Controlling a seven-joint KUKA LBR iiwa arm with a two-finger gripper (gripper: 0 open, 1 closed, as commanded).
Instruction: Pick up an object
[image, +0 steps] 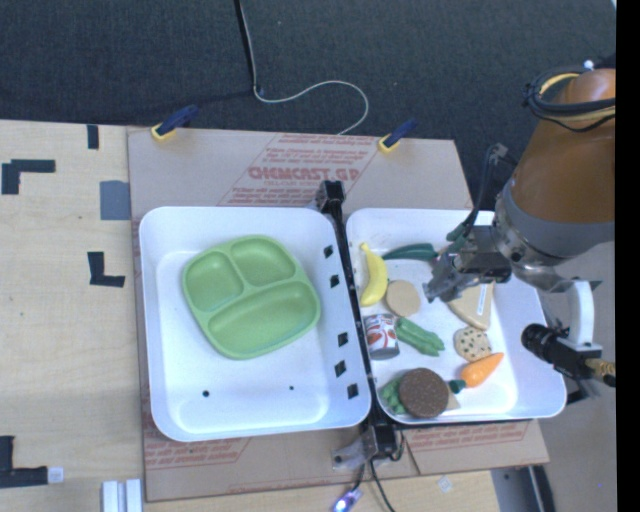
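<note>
Camera view: grey arm with orange band enters from the right, its jaws (458, 282) low over the right white bin (530, 405), dark hardware bunched above the food pieces. Whether the jaws are parted or closed, cannot tell from this slant; nothing seen between them. Candidate objects all lie in that bin: yellow plastic banana (373, 275) against the divider, round tan biscuit (403, 298) just beside it, pale wedge of bread or cheese (474, 308) directly under the jaws and partly covered, red-and-white small can (380, 335), green pea pod (420, 338), holed cracker square (471, 344), orange carrot (481, 371), brown-topped burger (423, 392) near the front wall, and a dark green long piece (410, 251) at the back. Left white bin (165, 400) carries a light green divided plastic plate (251, 295). Risks, as judged: pieces are crowded, so a descent could nudge the biscuit or cracker aside, or pinch two at once; the flat wedge offers little edge and may slip; a grasp close to the bin wall may foul on it.
</note>
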